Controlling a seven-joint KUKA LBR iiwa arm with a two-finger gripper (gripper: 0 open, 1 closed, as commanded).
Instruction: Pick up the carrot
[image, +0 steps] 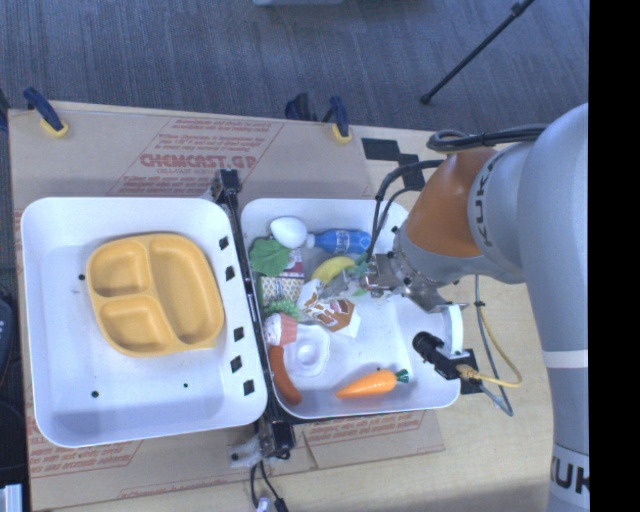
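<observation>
The carrot (372, 382), orange with a small green top, lies flat near the front wall of the right bin (432, 400), its top pointing right. My gripper (347, 285) is low over the pile of toy food in the middle of that bin, beside a yellow banana (333, 267). The carrot lies well in front of it, apart from it. The grey wrist and the clutter hide how the gripper stands.
Around the gripper are a white egg (289, 231), a blue bottle (341, 241), green leaves (268, 256), a brown patterned piece (336, 316), a white cup (308, 352) and a red sausage (283, 380). The left bin (50, 400) holds a yellow divided plate (153, 293).
</observation>
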